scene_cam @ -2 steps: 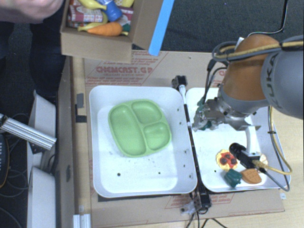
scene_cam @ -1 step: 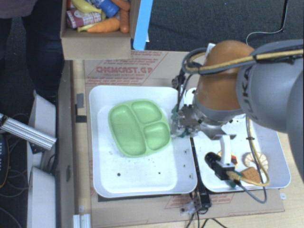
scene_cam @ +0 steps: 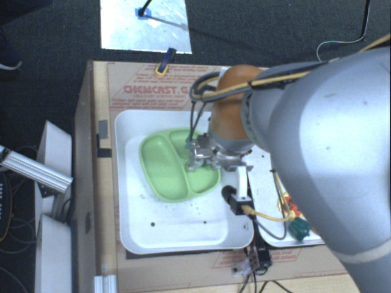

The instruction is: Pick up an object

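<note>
Bench: two white bins (scene_cam: 131,224) | one green divided tray (scene_cam: 162,163) | pincer (scene_cam: 197,154) over tray, grip state unclear

A: How many bins?
B: Two white bins, one on the left (scene_cam: 131,224) and one on the right (scene_cam: 278,240).
A: And in them?
B: One green tray (scene_cam: 162,166) in the left bin. One teal object (scene_cam: 299,229) in the right.

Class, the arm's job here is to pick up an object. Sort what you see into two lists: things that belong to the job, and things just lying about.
Belongs to the job:
- gripper
- green divided dish
- left bin

Just lying about:
- teal object in the right bin
- yellow-tipped tool on the cardboard
- shiny sheet on the floor
</note>
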